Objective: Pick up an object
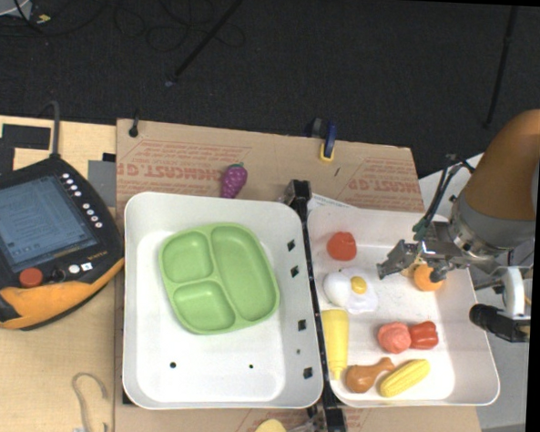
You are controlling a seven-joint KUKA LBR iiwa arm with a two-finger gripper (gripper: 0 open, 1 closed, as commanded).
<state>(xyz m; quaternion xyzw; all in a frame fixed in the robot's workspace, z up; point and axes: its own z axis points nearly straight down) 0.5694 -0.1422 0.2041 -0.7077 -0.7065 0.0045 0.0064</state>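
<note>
Left white bin (144, 340): one pale green three-compartment plastic tray (219, 277), lying flat toward the 12 o'clock half.

Right white bin (479, 379): a red round toy tomato (342, 246) at 11 o'clock; a white toy fried egg with yellow yolk (351, 291) at 9 o'clock; a pale yellow toy block (335, 339) along the 8 o'clock wall; a brown toy drumstick (366, 374) and a yellow toy corn cob (403, 378) at 6 o'clock, touching; a pink toy meat piece (394, 337) and a red toy pepper (424, 335) side by side near centre; a small orange round toy fruit (425, 278) at 2 o'clock.

Two-finger gripper (419, 263): low over the right bin at 2 o'clock, at the orange fruit. How far its fingers are parted cannot be told, nor whether it grips the fruit.

Outside the bins: a purple toy grape bunch (234, 180) on cardboard at 12 o'clock of the left bin.
</note>
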